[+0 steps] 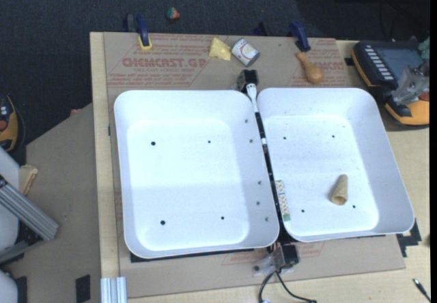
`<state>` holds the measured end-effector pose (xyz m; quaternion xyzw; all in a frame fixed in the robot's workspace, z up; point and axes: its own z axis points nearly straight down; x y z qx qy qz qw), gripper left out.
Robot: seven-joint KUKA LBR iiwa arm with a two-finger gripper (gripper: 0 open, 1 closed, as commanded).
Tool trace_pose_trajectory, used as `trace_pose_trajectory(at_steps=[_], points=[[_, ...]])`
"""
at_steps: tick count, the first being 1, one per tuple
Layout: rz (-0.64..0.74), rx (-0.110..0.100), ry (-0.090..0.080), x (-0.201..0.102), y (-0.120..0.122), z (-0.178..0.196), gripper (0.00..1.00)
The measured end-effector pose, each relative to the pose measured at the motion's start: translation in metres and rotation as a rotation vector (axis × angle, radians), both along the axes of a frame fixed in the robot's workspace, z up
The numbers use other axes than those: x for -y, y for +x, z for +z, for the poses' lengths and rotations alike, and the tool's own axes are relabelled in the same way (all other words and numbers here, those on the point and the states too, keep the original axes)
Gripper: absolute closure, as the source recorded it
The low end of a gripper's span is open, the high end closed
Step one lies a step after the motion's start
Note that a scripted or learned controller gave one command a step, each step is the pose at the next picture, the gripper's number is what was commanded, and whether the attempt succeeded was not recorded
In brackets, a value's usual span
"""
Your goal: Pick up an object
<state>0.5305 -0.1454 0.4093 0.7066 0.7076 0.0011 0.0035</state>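
A small tan cone-shaped object [339,190] lies in the right bin [382,158], toward its near right part, tip pointing up the frame. The left bin [136,158] sits beside it with only a few dark dots on its floor.
Behind the bins on the cardboard lie a yellow wedge [219,50], a small white box [245,52] and an orange-brown pear-shaped piece [311,68]. Blue clamps [143,31] hold the back edge. A yellow-black handheld device [395,76] rests at the right. Cables run at the front [280,264].
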Motion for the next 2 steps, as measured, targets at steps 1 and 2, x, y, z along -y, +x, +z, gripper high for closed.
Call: trace_pose_trajectory(at_steps=[1, 2], points=[[0.005, -0.012, 0.006, -0.063, 0.035, -0.066, 1.0], [0.004, 0.008, 0.003, -0.099, 0.031, 0.039, 1.0]])
